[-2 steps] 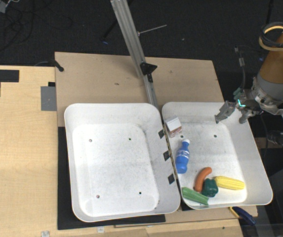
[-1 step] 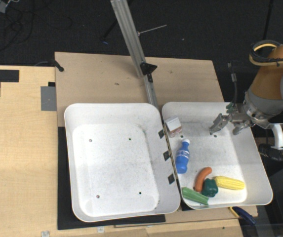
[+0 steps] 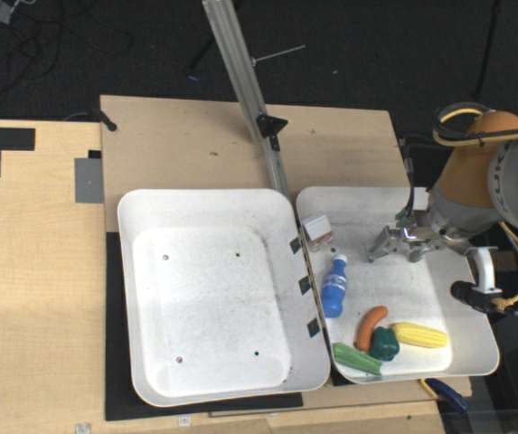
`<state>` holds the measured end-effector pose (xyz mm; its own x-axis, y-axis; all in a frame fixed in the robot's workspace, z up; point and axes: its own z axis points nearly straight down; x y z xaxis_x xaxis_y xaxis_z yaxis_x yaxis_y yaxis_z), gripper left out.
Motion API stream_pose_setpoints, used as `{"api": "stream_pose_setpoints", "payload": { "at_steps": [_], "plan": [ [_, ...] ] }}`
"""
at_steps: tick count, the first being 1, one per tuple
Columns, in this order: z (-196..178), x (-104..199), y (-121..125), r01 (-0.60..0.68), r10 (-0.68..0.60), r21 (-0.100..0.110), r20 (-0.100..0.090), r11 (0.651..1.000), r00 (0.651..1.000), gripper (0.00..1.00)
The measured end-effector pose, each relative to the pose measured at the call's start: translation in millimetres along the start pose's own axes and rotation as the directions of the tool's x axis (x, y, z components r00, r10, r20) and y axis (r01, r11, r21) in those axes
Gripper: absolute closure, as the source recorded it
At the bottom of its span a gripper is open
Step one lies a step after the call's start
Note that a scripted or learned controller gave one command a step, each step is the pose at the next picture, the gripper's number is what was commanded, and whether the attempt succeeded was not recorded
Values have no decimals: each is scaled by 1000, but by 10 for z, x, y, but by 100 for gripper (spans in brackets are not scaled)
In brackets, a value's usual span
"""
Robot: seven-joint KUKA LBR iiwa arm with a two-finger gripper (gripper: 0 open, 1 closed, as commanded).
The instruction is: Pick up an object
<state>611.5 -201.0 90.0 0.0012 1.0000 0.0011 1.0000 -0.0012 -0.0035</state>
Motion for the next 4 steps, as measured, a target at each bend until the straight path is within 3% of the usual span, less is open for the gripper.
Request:
{"api": "stream_pose_setpoints", "payload": {
  "at_steps": [1,2,4],
  "plan": [
    [-11,1,-2,-1,1,0,0,1000,1000,0],
    [-113,-7,-4,-4,4,0,0,1000,1000,100],
    [-1220,-59,-94,-5,5,-7,2,1000,1000,100]
  ]
}}
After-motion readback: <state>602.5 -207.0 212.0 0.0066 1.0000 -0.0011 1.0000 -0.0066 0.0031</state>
